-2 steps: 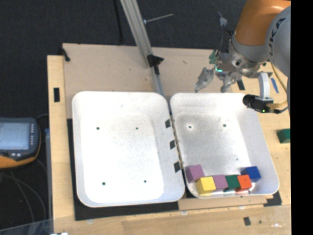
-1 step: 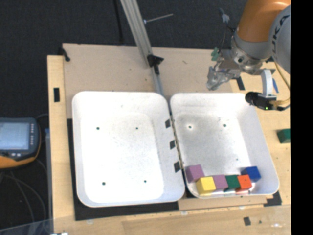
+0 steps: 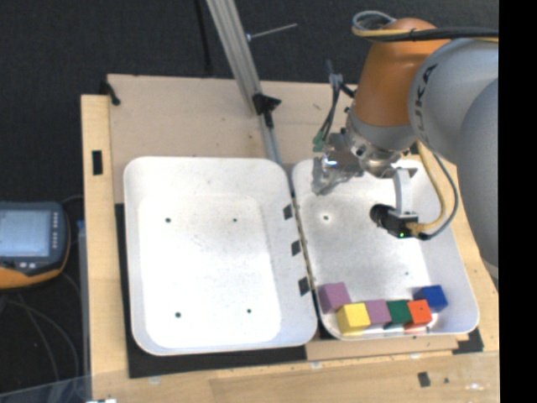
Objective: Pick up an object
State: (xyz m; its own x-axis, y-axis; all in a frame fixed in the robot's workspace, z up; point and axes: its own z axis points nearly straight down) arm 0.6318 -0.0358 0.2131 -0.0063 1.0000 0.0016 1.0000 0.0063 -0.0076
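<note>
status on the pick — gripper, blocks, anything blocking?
Gripper over right bin's far end, nothing seen between fingers. Blocks clustered at bin's near edge, untouched. Path between looks clear.

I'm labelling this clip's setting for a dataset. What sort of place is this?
Probably a robotics lab grasping bench: a KUKA arm reaches over two white bins, coloured blocks lie in the right one, and a handheld control pendant sits nearby.
</note>
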